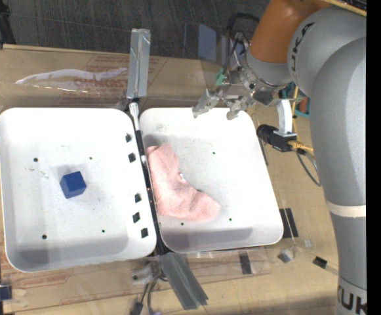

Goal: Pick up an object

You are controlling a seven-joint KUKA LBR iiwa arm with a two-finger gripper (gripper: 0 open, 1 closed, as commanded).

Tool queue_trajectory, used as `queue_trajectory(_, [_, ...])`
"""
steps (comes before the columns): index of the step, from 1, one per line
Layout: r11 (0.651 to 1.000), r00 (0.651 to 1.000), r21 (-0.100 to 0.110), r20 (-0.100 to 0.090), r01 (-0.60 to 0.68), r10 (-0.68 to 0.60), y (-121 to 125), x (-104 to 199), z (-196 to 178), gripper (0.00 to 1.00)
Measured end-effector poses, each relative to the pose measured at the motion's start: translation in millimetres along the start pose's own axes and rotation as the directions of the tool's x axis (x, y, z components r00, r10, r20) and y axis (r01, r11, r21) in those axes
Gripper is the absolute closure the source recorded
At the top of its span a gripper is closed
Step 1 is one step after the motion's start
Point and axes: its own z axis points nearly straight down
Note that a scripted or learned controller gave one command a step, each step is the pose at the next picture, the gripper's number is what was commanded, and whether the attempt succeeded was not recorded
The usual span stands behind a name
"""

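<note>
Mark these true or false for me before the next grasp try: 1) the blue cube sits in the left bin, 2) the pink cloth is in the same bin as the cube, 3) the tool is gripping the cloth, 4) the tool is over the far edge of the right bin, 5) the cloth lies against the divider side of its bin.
1) True: the blue cube sits in the left bin.
2) False: the pink cloth lies in the right bin.
3) False: the tool is apart from the cloth, with nothing between its fingers.
4) True.
5) True.
</note>
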Motion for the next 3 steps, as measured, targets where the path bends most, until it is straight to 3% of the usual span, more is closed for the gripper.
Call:
queue_trajectory(1, [1.0,1.0,0.001,0.001,0.023,-0.023,-12.5,43.6,105.8,0.0])
queue_trajectory(2, [0.999,0.999,-0.001,0.0,0.035,-0.035,-63.0,36.6,143.8,0.0])
queue_trajectory(3, [0.989,0.989,-0.005,0.001,0.148,-0.148,-40.0,44.2,145.3,0.0])
